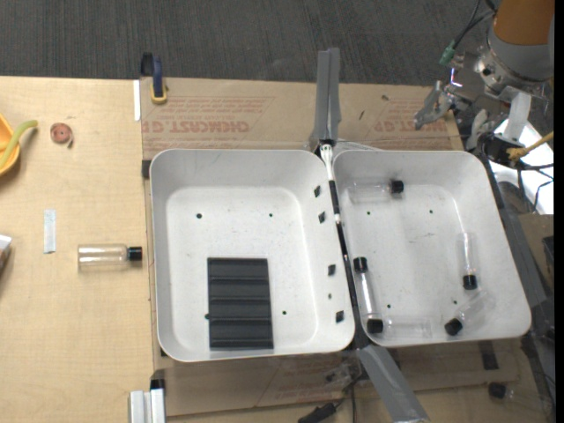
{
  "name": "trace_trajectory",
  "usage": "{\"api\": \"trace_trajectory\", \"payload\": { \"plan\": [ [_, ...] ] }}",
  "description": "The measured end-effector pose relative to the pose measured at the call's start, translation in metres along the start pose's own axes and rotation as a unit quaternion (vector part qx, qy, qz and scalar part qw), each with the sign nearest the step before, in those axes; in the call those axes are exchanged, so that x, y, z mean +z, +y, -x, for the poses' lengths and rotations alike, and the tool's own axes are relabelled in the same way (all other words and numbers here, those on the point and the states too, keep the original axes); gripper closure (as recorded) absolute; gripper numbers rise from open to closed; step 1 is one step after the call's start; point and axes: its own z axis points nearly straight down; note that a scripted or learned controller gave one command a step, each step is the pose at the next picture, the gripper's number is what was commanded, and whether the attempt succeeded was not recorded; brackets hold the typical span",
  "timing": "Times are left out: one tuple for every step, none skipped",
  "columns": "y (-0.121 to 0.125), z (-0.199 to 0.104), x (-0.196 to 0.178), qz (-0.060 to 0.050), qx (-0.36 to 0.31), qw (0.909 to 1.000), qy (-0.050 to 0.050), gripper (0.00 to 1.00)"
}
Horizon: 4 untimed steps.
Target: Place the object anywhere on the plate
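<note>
White bins [167,236]; black ribbed plate [239,304]; clear vials [465,258], black caps; tan bench [70,342].

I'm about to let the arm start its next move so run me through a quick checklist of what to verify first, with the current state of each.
1. Target in place: the dark ribbed plate lies flat in the left bin, nothing on it. Ok.
2. Objects to pick: clear tubes with black caps lie in the right bin, such as one along its left wall and one near its right side. Ok.
3. Gripper above the right bin's far edge, outside it, holding nothing visible. Ok.
4. Finger opening: cannot tell.
5. Tubes hug the walls and corners, so grasp room looks tight. Not ok.
</note>
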Motion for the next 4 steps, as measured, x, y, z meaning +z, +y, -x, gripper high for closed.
{"api": "trace_trajectory", "payload": {
  "plan": [
    [0.036, 0.093, -0.148, -0.001, 0.089, 0.996, 0.0, 0.0],
    [0.019, 0.049, -0.147, -0.002, 0.267, 0.9636, -0.001, 0.0],
    [0.0, 0.115, -0.148, -0.002, 0.326, 0.9453, -0.001, 0.0],
    [0.004, 0.039, -0.147, -0.002, 0.448, 0.8943, -0.001, 0.0]
  ]
}}
